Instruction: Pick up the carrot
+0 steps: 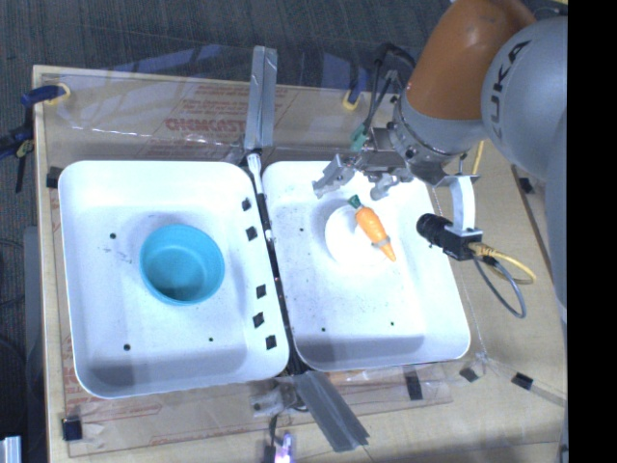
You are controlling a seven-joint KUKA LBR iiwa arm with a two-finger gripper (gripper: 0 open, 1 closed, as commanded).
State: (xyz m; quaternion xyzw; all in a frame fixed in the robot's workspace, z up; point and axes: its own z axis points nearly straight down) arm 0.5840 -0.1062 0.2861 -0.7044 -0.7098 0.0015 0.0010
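Gripper [353, 181] hangs above the far end of the right bin [439, 331], its two fingers spread apart with nothing between them. One fingertip [326, 185] points out toward the bin's far-left part, the other [379, 189] sits just beyond the carrot's green end. Whether the tips are touching the bin floor or are still raised above it cannot be judged from this slanted view.

Just on the near side of the gripper lies the carrot [374, 230], orange with a small green cap at the end closest to the fingers. It rests flat on a pale round disc [339, 234] on the bin floor, its thin tip pointing away from the gripper toward the bin's right wall. The carrot is apart from the fingers, not between them.

It looks like a small toy: probably light and stiff, with a smooth skin that could slip out of a loose pinch. Its taper matters; a grip near the pointed tip would likely squeeze it out, so the thicker part just behind the green cap, taken across its width, seems the safer hold.

Farther from the gripper, past the divider [262, 249], the left bin [92, 355] holds a blue bowl [182, 262], well apart from the carrot.
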